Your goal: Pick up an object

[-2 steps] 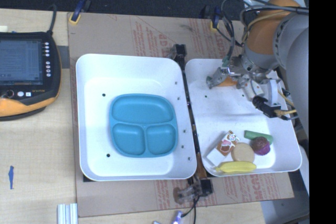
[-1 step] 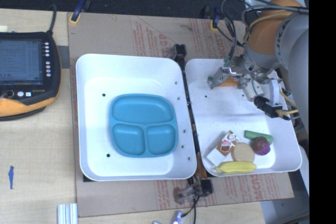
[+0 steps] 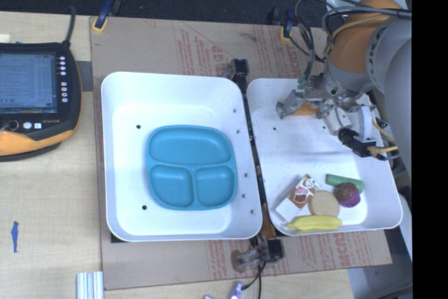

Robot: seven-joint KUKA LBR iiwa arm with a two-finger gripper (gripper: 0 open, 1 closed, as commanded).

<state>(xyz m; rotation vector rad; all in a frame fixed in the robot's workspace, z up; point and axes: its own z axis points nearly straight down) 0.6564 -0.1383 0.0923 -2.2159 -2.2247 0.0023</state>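
Several small objects lay bunched in the near right corner of the right bin (image 3: 280,150): a banana (image 3: 316,223) along the front wall, a round tan piece (image 3: 324,204) just behind it, a small carton (image 3: 299,195) to its left, a purple item (image 3: 348,195) to its right, and a green piece (image 3: 344,181) touching the purple one from behind. None of them was in contact with the arm. The gripper (image 3: 288,107) hung over the far part of the same bin, well apart from the pile, pointing toward the bin's left wall; something orange showed beside it, but whether it sat between the fingers could not be told, nor could the spread of the fingers. The grey arm (image 3: 392,73) with its orange band (image 3: 350,42) came in from the right. Beside the right bin, the left bin (image 3: 119,150) held a blue divided plate (image 3: 190,166) near its middle. Left of both bins, a pendant (image 3: 31,98) with a lit screen rested on the bench (image 3: 49,220).
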